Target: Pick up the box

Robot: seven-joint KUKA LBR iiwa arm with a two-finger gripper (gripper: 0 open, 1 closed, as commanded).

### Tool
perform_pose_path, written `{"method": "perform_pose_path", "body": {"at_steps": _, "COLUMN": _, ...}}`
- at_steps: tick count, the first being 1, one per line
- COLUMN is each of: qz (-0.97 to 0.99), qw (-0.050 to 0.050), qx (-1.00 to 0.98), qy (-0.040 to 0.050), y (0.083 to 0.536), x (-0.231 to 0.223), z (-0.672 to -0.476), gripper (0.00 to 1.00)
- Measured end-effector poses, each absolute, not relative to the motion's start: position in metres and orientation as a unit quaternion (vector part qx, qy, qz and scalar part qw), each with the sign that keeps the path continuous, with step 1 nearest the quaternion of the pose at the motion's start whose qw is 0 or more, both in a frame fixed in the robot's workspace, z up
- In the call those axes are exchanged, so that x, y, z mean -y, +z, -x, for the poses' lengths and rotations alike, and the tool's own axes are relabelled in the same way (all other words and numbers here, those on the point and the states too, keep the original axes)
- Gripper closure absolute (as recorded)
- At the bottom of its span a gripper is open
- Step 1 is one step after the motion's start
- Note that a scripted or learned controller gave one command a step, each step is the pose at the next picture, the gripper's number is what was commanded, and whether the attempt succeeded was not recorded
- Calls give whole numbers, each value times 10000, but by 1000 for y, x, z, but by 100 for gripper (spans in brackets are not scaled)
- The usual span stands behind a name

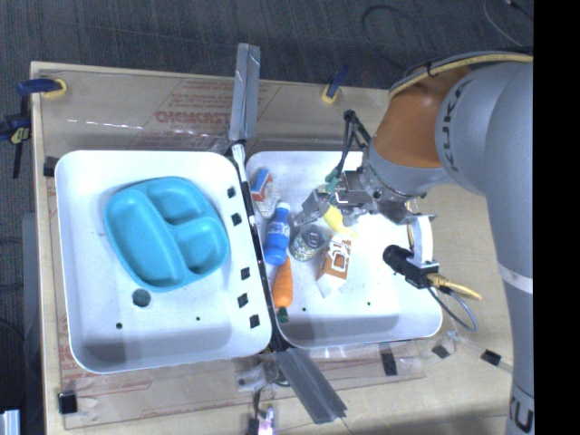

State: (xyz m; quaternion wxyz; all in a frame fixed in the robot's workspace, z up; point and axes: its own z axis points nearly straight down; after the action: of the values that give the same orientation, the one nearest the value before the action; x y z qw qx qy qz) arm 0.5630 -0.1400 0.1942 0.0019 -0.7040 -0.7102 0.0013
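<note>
**Approach stage: box not yet secured**

The desk (109,93) carries two white bins. The left bin (82,324) holds a blue divided tray (168,229). The arm (471,107) reaches over the right bin (362,320), its jaws (337,198) low among the clutter; their opening cannot be told, and nothing is seen held.

The box (336,263), orange and white, lies flat on the bin floor just below the jaws, beside a blue bottle (275,234), a carrot (283,284) and a small carton (262,188).

Judgement: the grasp remains undone. The next move calls for centring over the box and descending.
</note>
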Motion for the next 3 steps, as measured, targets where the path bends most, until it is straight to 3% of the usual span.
{"method": "perform_pose_path", "body": {"at_steps": 1, "qz": 6883, "qw": -28, "qx": 7254, "qy": 5, "y": 104, "x": 116, "z": -617, "gripper": 0}}
{"method": "perform_pose_path", "body": {"at_steps": 2, "qz": 7104, "qw": 9, "qx": 7037, "qy": 10, "y": 192, "x": 87, "z": -559, "gripper": 0}}
{"method": "perform_pose_path", "body": {"at_steps": 3, "qz": 6375, "qw": -113, "qx": 7703, "qy": -72, "y": 139, "x": 94, "z": -533, "gripper": 0}}
